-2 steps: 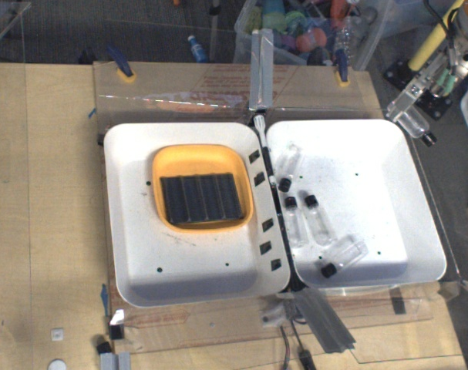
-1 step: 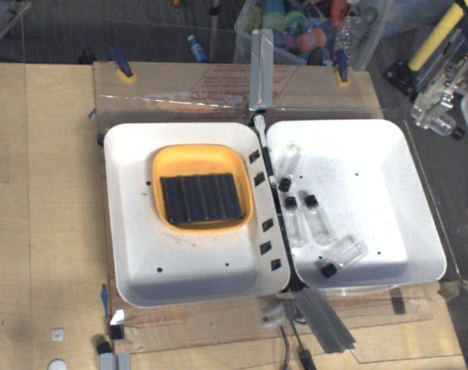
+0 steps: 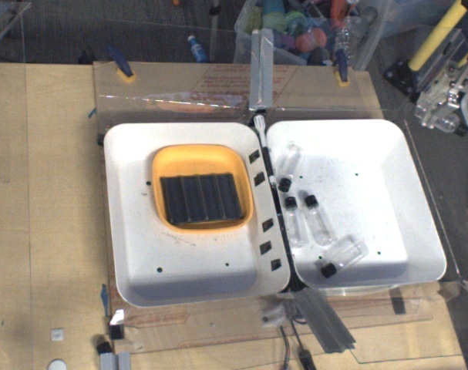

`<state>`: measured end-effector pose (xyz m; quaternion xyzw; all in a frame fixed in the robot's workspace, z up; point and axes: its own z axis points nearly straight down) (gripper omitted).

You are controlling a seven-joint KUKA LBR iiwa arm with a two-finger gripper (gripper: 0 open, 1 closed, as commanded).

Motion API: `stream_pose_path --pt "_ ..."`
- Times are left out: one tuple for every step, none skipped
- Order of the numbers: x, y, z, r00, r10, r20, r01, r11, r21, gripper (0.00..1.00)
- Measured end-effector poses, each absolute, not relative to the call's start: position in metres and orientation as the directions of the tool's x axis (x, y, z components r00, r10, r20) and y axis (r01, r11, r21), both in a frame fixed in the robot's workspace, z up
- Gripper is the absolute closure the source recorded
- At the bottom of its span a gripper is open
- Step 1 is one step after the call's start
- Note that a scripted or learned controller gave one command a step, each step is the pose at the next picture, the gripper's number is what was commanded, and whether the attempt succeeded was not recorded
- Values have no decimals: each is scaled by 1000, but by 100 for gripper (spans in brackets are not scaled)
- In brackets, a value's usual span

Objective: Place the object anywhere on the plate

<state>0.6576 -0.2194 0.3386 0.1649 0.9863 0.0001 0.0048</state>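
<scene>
Gripper (image 3: 443, 102) sits at upper right, off past the far right corner of the right bin (image 3: 419, 206), well apart from everything in both bins; it reads as a pale metallic cluster, and I cannot tell whether it is spread or pressed together. Left bin (image 3: 133, 230) holds the orange plate (image 3: 166, 160), with a black ribbed slab (image 3: 201, 197) lying flat across its middle. Right bin holds four clear vials with black caps, all on its left half: one (image 3: 292, 160) near the divider, two (image 3: 299, 222) (image 3: 320, 223) side by side below it, one (image 3: 344, 251) tilted toward the near wall. None touches the plate.
</scene>
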Motion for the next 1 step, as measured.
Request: stream_pose_path --pt "657 -222 405 -989 147 -11 147 989 0 100"
